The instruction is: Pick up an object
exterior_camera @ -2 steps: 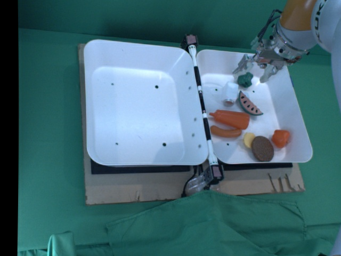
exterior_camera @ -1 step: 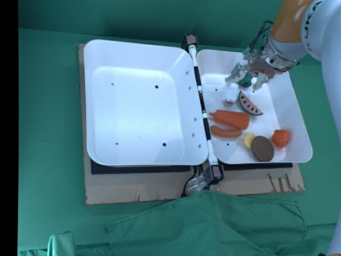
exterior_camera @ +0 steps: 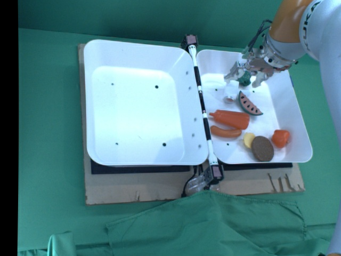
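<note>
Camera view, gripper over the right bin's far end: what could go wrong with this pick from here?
1. The gripper hangs over a small dark green item that it partly hides, so a bad grasp would be hard to spot.
2. The watermelon slice and a small white piece lie close by; a descent could knock them.
3. The target sits near the right bin's far wall, which might block the jaws.

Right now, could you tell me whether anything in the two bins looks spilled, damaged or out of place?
Nothing stands out. The toy foods, including the watermelon slice, carrot and sausage, lie loose inside the right bin, none over its rim. The gripper hovers at that bin's far end.
</note>
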### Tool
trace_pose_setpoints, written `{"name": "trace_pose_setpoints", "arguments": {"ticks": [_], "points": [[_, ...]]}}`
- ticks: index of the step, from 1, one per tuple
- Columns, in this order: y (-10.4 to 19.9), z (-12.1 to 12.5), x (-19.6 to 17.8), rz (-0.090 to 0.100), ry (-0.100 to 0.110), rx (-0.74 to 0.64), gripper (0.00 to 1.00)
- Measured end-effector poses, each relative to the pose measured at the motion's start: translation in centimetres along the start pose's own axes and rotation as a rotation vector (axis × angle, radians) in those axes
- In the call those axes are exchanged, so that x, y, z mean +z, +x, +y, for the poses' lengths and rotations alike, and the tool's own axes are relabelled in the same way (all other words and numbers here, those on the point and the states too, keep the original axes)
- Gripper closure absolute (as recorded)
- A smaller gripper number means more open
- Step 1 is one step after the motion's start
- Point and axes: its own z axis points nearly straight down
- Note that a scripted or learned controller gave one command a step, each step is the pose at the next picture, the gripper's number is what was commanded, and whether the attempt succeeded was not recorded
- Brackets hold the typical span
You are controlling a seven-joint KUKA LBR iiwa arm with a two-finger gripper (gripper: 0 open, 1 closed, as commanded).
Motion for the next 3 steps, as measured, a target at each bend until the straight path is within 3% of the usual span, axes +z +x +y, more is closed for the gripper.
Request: {"name": "trace_pose_setpoints", "arguments": {"ticks": [1,2,3], "points": [[-0.1,0.1,-1.2,-0.001,-0.005,0.004,1.00],[0.1,0.7,-5.9,0.002,0.018,0.000,1.00],[-0.3,0.0,-11.3,0.001,0.016,0.001,1.00]]}}
